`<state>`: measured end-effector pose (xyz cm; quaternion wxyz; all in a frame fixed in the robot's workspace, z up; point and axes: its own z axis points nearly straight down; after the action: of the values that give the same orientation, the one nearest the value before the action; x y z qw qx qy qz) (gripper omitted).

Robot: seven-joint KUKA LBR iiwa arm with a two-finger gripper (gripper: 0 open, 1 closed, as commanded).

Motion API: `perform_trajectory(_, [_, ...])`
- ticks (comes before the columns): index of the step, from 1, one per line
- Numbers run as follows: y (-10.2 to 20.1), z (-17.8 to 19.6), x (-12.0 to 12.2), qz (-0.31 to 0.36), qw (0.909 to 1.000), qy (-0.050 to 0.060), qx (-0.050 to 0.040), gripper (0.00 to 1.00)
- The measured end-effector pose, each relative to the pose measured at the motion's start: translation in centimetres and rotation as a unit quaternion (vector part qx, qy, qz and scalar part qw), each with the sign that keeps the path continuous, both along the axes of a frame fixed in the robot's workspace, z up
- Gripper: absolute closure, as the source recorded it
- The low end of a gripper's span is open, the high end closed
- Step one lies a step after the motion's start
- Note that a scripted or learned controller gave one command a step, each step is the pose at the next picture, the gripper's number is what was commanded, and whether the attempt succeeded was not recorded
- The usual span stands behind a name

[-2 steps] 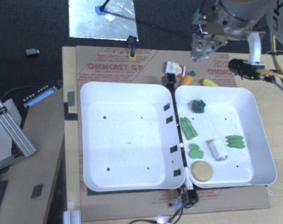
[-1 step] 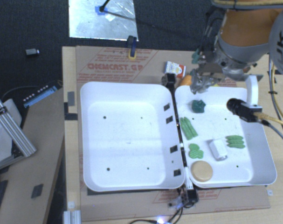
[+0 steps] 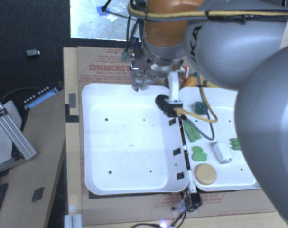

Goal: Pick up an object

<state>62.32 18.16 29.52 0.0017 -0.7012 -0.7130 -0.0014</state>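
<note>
My gripper (image 3: 152, 82) hangs below the orange wrist band, over the far rim of the left bin (image 3: 129, 141), near the divider between the bins. Nothing shows in its grasp. The objects lie in the right bin (image 3: 231, 182): a teal piece (image 3: 200, 108), a long green piece (image 3: 191, 132), a green leafy piece (image 3: 199, 153), a tan round disc (image 3: 205, 174), a white-grey cylinder (image 3: 222, 152) and a small green bit (image 3: 235, 144). An orange object (image 3: 191, 81) peeks out at the bin's far edge, partly hidden by the arm.
The big grey arm covers the upper right and much of the right bin. A yellow cable (image 3: 200, 119) and a black fitting (image 3: 165, 103) hang by the divider. Cardboard (image 3: 101, 68) lies under the bins.
</note>
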Motion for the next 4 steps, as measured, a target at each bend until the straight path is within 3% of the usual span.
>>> perform_trajectory(1, [4.8,1.6,-1.4,-0.004,1.0000,-0.001,-0.0009,1.00])
perform_trajectory(2, [2.1,-8.9,-5.2,-0.009,0.9999,0.005,-0.0038,1.00])
perform_trajectory(3, [5.4,2.8,-5.2,-0.005,1.0000,-0.006,0.0008,1.00])
perform_trajectory(4, [3.0,5.6,2.1,-0.009,0.9999,-0.005,-0.0017,1.00])
